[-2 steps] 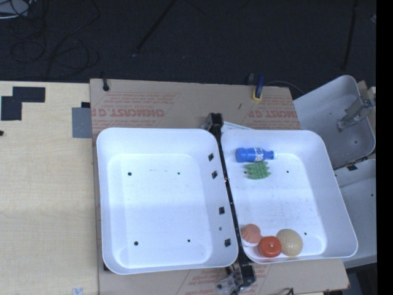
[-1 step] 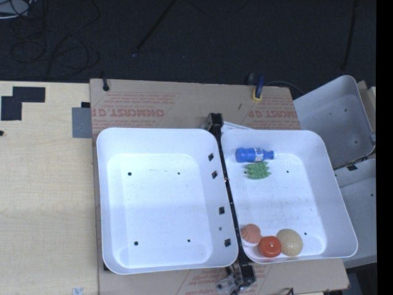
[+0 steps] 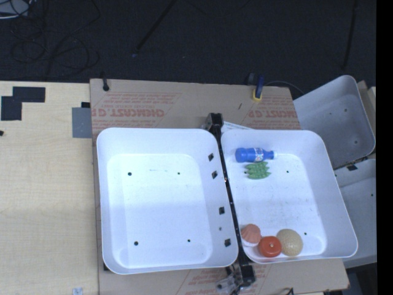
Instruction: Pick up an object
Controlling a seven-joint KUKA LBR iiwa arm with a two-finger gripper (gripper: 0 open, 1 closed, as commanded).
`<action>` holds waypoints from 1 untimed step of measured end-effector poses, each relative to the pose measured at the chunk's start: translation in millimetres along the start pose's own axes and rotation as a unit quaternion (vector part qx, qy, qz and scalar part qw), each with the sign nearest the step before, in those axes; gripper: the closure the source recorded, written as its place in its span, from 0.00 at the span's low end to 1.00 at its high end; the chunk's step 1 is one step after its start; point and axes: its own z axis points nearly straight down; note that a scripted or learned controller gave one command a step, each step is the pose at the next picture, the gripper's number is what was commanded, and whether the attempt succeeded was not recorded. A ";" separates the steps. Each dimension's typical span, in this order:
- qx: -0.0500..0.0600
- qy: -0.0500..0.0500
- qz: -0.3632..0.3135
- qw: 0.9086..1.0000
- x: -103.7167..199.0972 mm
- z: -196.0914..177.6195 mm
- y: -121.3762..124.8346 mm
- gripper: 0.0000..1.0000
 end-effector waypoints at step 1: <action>0.002 0.001 -0.001 1.000 0.4 -13.6 1.0 0.00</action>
